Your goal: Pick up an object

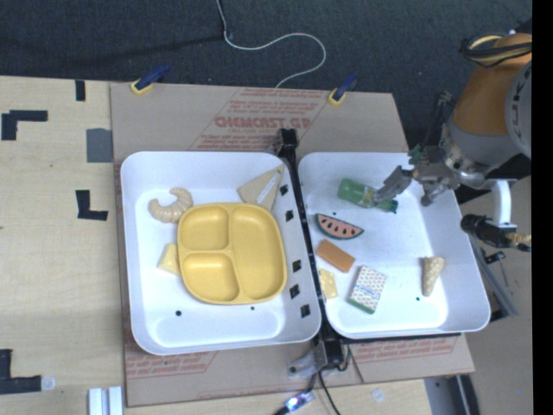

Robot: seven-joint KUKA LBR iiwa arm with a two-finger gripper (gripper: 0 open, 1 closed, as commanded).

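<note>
At the gripper's (390, 190) fingertips, in the far part of the right bin (449, 258), lies a green block (355, 191), a soft-edged oblong with a matte face; the fingers (396, 182) meet its right end, and I cannot tell whether they grasp it or only touch it. Just below the gripper sits a watermelon slice (338, 226), a flat half-moon, red with dark seeds and a green rind. Further toward the near rim lie an orange slab (335, 255), smooth and rectangular, a small yellow chunk (327, 281) and a speckled box (368, 289) with a pale patterned face. Down and to the right of the gripper rests a cream cone (431, 272), tapered and rough-looking. Beyond the divider, well to the gripper's left, the left bin (143, 249) holds a glossy yellow plate (232, 252) with three compartments, a curled tan pastry (170, 205) and two pale wedges (264, 188) at its edges. The arm (494, 102) comes in from the right, its orange band above a grey wrist, the hand angled down and leftward into the bin.
</note>
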